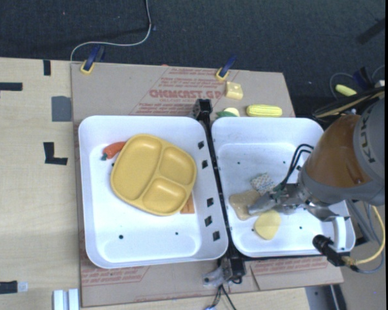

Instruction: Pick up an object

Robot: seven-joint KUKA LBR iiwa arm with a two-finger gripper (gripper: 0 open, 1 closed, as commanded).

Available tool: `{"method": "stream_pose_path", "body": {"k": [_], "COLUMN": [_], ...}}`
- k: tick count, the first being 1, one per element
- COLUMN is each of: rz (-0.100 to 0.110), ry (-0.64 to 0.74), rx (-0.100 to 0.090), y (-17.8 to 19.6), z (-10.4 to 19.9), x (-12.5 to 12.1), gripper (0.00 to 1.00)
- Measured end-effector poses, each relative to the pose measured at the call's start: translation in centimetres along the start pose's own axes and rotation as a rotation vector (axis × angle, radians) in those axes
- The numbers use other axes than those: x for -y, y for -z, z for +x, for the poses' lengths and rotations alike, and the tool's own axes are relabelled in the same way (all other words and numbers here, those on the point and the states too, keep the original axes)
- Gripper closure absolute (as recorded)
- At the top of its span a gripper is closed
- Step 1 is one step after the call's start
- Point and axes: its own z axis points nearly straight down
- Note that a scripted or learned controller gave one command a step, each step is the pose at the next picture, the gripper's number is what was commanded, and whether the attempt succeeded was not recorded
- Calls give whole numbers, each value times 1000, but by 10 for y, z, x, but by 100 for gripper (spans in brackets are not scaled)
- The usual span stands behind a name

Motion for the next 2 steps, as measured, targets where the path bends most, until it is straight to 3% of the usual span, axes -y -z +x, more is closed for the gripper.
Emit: {"method": "stream_pose_path", "body": {"k": [1, 2], "rz": [4, 7], "ry": [8, 5], "rx": [2, 3], "y": [-2, -2], "z": [45, 51], "x": [-44, -70], "gripper": [0, 0]}}
